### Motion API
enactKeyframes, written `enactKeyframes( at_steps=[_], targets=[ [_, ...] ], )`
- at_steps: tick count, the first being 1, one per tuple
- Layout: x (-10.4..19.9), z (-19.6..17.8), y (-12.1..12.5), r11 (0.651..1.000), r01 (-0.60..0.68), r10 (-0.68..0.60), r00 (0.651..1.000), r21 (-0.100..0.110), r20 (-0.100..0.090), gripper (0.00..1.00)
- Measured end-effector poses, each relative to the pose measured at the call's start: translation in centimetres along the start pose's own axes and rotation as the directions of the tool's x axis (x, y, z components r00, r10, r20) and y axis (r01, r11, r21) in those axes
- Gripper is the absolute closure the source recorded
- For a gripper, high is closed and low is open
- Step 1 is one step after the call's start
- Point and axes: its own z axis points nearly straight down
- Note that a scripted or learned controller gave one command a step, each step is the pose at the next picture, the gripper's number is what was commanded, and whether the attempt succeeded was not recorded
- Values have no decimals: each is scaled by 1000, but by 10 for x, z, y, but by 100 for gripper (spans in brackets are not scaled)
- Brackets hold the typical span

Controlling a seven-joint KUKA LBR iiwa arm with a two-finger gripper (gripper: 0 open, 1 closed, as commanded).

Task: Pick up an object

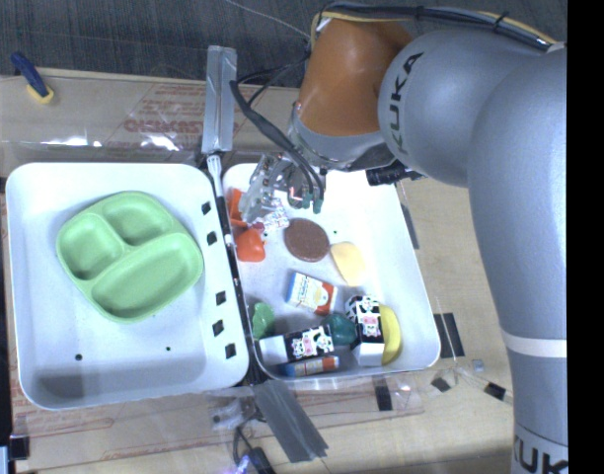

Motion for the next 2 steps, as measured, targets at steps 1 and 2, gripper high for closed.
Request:
enactKeyframes(
  at_steps=[1,2],
  targets=[
    [-22,21,-67,976,217,-217,976,3,3,100],
    [22,18,-170,954,299,-299,954,5,2,100]
  ],
)
